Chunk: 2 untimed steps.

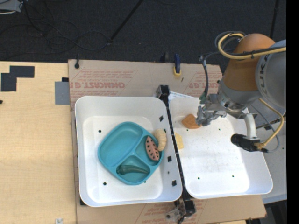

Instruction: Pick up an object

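Observation:
In the camera view my gripper [202, 120] reaches down into the right bin [224, 181], close to its back left corner. A small orange-brown rounded object [189, 122] lies on the bin floor right beside the fingertips, on their left and touching or nearly touching them. I cannot make out whether the object sits between the fingers. A small pale yellow piece [179, 142] lies at the left wall of the same bin.
The left bin [88, 181] holds a teal divided plate [122, 148] with a pink slice [152, 148] and a pale banana-like piece [160, 138] at its right rim. A black divider clamp [168, 139] runs between the bins. Cables hang by the arm on the right.

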Available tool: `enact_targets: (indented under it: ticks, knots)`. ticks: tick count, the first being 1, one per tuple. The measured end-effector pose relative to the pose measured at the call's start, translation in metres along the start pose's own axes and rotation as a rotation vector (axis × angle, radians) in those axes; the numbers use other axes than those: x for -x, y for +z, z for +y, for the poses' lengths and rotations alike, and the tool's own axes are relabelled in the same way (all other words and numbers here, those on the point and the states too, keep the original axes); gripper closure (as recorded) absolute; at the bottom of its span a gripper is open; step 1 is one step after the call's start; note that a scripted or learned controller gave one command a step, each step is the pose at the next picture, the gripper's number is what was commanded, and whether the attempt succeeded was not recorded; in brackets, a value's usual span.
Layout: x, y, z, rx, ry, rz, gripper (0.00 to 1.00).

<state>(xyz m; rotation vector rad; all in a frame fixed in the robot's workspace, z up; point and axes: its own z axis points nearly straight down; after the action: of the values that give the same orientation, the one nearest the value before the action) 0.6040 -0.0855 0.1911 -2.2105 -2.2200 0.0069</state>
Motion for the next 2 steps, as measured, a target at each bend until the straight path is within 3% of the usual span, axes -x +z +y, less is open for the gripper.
enact_targets:
  ticks: [1,2]
  knots:
    - [-0.03,-0.085,0.042,0.018,-0.001,-0.003,1.0]
    - [0.029,-0.012,-0.03,-0.004,0.011,-0.003,1.0]
